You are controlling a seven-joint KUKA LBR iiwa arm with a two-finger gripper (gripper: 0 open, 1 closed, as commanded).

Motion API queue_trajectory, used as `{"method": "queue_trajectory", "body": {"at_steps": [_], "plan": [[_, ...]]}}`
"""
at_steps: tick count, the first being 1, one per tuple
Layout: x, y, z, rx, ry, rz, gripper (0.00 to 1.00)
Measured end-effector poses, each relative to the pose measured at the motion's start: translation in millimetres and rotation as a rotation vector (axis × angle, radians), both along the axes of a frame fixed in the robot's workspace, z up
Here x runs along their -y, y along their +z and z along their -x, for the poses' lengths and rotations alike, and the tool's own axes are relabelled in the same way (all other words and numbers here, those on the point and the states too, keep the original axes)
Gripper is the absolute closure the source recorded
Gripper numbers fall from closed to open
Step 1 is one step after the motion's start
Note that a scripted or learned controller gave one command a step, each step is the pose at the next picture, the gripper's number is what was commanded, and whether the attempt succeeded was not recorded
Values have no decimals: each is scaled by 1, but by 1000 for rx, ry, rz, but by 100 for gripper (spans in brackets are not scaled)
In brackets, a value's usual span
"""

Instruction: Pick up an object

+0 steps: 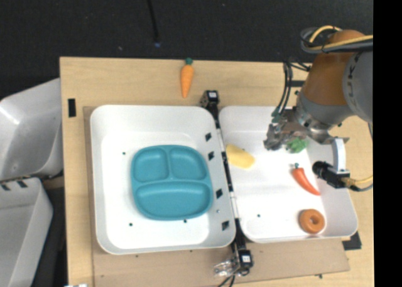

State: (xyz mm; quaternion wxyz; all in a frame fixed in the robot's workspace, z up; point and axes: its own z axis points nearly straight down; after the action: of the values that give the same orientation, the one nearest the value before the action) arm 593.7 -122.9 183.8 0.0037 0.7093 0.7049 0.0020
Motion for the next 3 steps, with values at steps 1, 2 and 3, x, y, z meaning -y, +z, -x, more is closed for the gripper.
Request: {"method": "queue_trajectory", "body": {"at_steps": [1, 2, 3], "plan": [[2, 55, -2, 0, 8, 0, 100], [3, 27, -2, -9, 6, -1, 100], [-53, 22, 5, -9, 12, -3, 100]]}}
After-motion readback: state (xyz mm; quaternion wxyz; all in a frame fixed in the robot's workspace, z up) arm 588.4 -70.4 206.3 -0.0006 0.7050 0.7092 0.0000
